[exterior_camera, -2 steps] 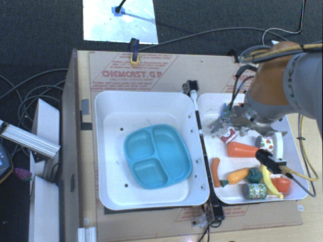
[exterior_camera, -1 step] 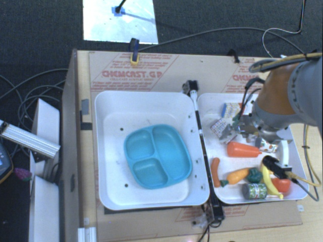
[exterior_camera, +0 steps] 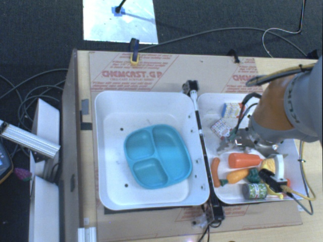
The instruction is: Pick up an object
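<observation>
The fat orange carrot-shaped plastic toy (exterior_camera: 245,160) lies flat in the shallow white right-hand bin (exterior_camera: 212,101), just at five o'clock of the pincer (exterior_camera: 228,142), so you are in the reach-down step with nothing lifted. I cannot tell whether the pincer is spread or clenched. Your next move, I judge, calls for centring over that toy, clear of the green tin can (exterior_camera: 255,190) at five o'clock of it.

Dark carpet floor (exterior_camera: 40,29); cables (exterior_camera: 22,84); shiny metal plate (exterior_camera: 121,14); cardboard-topped bench (exterior_camera: 151,69).
</observation>
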You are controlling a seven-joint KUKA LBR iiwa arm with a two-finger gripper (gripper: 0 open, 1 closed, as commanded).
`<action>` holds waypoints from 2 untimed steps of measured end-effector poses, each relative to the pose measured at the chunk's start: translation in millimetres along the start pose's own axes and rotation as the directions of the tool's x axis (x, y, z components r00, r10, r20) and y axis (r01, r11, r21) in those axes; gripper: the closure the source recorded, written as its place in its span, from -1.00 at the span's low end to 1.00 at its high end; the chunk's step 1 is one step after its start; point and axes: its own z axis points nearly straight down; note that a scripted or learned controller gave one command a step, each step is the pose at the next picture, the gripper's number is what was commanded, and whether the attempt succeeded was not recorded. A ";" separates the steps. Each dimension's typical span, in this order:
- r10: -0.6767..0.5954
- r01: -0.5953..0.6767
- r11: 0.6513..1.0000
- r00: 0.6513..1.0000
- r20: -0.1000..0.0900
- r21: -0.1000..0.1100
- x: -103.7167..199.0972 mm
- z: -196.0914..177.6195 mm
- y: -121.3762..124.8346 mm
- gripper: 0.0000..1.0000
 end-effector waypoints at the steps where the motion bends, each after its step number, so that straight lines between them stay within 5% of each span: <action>1: 0.000 0.000 1.000 1.000 0.000 -0.001 9.0 -0.2 -33.4 -1.00; 2: -0.002 0.002 1.000 1.000 0.001 -0.002 -9.2 -0.6 5.8 -1.00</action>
